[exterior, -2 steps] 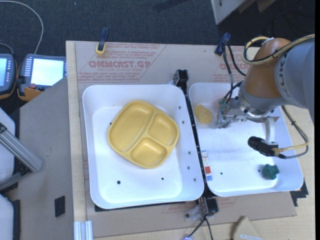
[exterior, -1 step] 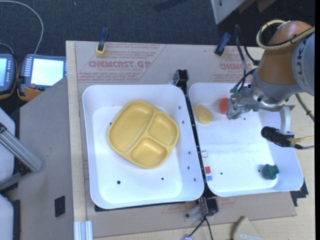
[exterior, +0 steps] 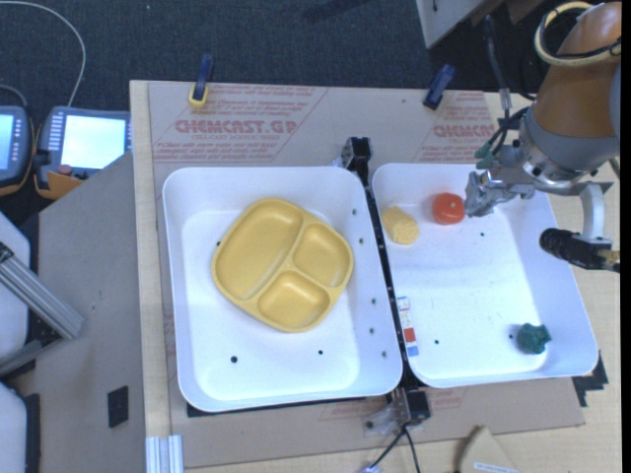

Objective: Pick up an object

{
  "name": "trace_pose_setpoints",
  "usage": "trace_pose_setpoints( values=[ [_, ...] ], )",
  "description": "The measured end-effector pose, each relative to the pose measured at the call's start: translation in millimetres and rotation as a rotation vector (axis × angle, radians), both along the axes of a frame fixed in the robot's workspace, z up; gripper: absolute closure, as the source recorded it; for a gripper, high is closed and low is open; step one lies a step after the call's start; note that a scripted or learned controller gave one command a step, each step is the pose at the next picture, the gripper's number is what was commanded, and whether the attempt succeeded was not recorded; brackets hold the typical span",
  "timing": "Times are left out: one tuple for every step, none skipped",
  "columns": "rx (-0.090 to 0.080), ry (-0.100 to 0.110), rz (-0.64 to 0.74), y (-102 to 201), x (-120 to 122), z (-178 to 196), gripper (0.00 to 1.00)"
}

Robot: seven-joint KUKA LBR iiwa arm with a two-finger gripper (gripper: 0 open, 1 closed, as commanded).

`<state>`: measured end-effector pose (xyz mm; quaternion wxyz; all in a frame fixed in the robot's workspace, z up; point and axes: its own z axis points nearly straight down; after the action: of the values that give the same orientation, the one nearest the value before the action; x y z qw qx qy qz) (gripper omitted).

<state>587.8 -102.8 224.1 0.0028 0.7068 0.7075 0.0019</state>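
Observation:
The right white bin (exterior: 463, 363) holds three small things. A red round object (exterior: 448, 208) lies near its back edge, a pale yellow lump (exterior: 400, 226) sits at its back left, and a dark green object (exterior: 532, 338) rests by its front right corner. My gripper (exterior: 480, 201) hangs over the back of this bin, just right of the red object and very close to it. Nothing shows between its fingers.
The left white bin (exterior: 197, 353) carries a yellow three-compartment plate (exterior: 283, 263) in its middle. A black divider strip (exterior: 380, 274) runs between the bins. Clamps (exterior: 201, 80) stand on the board's back edge.

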Motion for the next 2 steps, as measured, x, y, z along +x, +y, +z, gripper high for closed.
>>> trace_pose_setpoints(
  values=[
    [0.0,0.001,0.0,0,1,38,1.0],
    [0.003,0.008,0.004,53,14,20,1.0]
  ],
)
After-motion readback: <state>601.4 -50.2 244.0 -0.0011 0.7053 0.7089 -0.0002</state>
